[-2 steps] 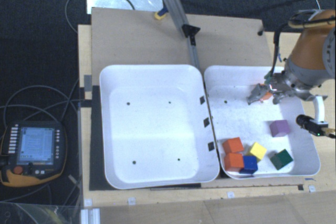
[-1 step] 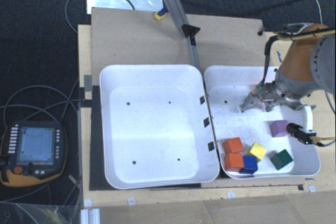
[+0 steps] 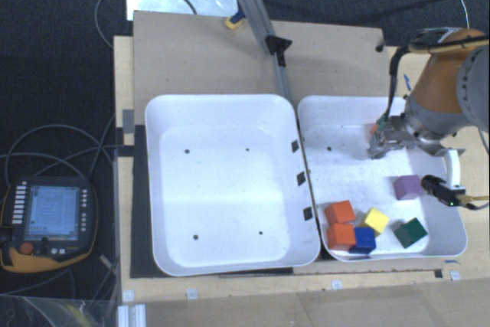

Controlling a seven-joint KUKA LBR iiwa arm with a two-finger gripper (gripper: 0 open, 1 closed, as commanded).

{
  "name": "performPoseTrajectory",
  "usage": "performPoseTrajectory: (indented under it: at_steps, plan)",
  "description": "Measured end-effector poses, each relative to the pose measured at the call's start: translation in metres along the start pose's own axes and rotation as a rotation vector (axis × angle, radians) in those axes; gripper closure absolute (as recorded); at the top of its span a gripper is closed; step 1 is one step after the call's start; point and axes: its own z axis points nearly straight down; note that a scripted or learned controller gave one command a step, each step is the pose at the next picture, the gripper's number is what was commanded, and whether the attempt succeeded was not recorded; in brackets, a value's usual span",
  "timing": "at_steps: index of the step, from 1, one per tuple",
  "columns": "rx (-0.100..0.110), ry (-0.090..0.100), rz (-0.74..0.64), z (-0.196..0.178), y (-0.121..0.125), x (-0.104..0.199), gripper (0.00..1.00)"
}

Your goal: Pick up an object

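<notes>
Tool (image 3: 380, 145) low in the right bin (image 3: 321, 115), well above the purple block (image 3: 407, 186); grip state unclear. The block looks light, rigid; pinch its flat sides.

Two bins sit side by side on the counter (image 3: 337, 42). The right bin (image 3: 337, 119) holds six blocks (image 3: 341, 212) near its front edge; the end effector (image 3: 380, 147) hangs behind them.

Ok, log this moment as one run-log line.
arm: over right bin | tool: low near far wall | blocks: purple, green, yellow, blue, two orange | lifted: nothing seen
</notes>
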Motion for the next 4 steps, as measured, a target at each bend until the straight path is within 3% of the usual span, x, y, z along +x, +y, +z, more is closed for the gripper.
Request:
performPoseTrajectory:
  at_steps: [2, 4]
  plan:
    - [-0.003, -0.001, 0.001, -0.1, 0.008, -0.008, 1.0]
    - [0.004, 0.003, -0.004, -0.104, -0.008, 0.082, 1.0]
